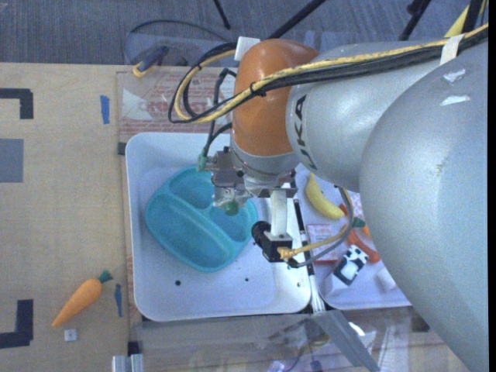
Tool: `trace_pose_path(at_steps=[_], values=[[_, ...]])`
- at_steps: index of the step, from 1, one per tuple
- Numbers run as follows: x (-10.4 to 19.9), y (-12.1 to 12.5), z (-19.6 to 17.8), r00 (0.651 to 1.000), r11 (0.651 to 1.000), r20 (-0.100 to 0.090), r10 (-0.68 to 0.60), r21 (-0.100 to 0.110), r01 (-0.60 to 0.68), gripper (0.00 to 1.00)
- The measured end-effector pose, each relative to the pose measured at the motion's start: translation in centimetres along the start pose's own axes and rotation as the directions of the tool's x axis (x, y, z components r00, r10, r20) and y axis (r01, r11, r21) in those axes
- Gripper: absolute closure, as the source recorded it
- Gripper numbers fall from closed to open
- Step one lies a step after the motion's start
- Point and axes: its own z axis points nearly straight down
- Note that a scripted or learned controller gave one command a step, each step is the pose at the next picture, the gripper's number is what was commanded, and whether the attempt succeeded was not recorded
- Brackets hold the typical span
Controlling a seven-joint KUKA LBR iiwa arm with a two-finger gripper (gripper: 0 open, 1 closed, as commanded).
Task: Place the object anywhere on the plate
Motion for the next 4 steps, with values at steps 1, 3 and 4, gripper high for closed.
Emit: trace_pose_path(at_steps=[1, 3, 4], values=[[0.0, 0.0, 0.0, 1.000, 1.000, 0.000, 0.001, 0.000, -0.001, 0.00], [-2.2, -3.4, 2.9, 0.983, 0.983, -0.001, 0.182, 0.001, -0.182, 0.00], [-5.2, -5.2, -0.9, 0.988, 0.988, 0.000, 0.154, -0.002, -0.154, 0.00]])
